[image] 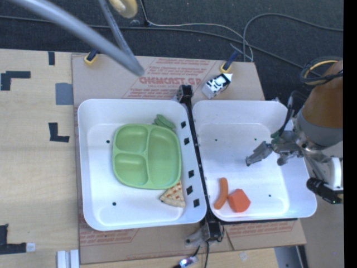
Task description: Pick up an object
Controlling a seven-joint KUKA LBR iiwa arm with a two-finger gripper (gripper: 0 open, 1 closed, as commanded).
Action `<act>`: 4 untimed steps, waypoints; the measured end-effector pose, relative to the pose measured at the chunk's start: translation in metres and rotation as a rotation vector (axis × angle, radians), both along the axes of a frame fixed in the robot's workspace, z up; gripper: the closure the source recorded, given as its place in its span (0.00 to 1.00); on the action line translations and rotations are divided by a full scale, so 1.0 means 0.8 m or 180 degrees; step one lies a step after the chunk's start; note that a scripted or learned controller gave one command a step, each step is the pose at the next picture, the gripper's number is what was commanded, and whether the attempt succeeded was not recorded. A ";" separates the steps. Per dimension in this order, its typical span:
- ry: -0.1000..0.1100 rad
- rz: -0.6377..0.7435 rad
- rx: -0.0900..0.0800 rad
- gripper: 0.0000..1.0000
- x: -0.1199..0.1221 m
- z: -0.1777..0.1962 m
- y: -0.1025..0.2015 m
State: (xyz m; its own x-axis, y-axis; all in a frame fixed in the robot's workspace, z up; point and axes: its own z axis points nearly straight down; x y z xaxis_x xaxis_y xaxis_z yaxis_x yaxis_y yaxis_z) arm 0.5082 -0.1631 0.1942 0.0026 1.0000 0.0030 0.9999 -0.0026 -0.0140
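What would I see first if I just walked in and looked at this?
Probably the big green plate with sections, filling the left bin, with a pizza slice at its lower corner. Next, the orange carrot and a red-orange chunk lying side by side near the front of the right bin. The robot arm's gripper reaches in from the right, above them.

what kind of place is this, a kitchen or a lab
Most likely a robotics lab bench, not a kitchen. A robot arm reaches over two white bins, the food in them, like the pizza slice, looks like toys, and loose cables trail behind.
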 end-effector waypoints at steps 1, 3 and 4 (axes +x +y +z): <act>-0.0038 0.0012 -0.0008 0.00 0.004 0.007 0.000; -0.0023 0.0010 -0.0007 0.00 -0.007 -0.107 -0.011; -0.0043 0.0012 -0.0015 0.00 -0.006 -0.137 -0.011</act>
